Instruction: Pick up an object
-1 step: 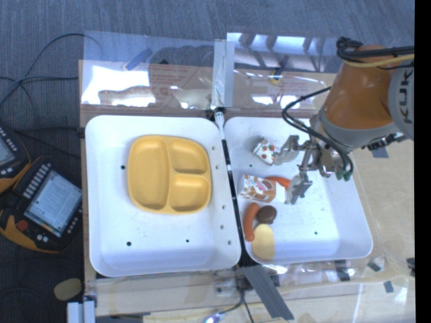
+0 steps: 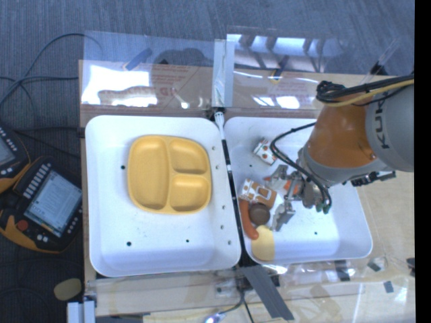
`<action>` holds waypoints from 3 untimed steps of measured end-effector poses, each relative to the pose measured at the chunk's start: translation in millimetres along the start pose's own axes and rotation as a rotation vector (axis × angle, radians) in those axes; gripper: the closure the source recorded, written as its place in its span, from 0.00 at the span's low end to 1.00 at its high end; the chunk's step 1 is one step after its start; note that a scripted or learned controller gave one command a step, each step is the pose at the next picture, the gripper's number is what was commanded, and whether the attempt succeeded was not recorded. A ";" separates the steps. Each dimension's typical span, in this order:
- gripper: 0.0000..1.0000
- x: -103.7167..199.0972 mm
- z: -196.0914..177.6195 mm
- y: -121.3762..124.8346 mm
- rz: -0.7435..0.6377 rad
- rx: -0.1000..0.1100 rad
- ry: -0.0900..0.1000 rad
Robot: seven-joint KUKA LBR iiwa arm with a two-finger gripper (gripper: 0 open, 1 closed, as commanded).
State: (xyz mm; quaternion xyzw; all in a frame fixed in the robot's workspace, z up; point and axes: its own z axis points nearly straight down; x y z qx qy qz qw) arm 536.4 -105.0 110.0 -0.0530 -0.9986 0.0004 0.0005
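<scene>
Gripper (image 2: 286, 204) low in right bin (image 2: 350, 237), finger state unclear. Just left of it: brown ball (image 2: 258, 213), orange-white packet (image 2: 256, 192), print unreadable; yellow piece (image 2: 264, 243) nearer. Yellow divided tray (image 2: 169, 173) in left bin (image 2: 108, 247). "KU" on arm (image 2: 397, 130).

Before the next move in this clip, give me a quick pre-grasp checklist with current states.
1. Gripper over the right bin: ok.
2. Objects within reach near it, brown ball and carton: ok.
3. Something held between the fingers: cannot tell.
4. Target stands apart from its neighbours: not ok, the items crowd the bin's left side.
5. Yellow tray in the left bin, out of the arm's way: ok.
</scene>
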 end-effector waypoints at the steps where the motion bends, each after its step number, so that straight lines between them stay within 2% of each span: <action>1: 0.00 -93.8 24.7 -0.4 0.283 0.002 0.037; 2: 1.00 -97.8 16.6 -1.7 0.285 0.007 0.020; 3: 1.00 -60.3 -74.0 64.6 0.329 0.004 -0.006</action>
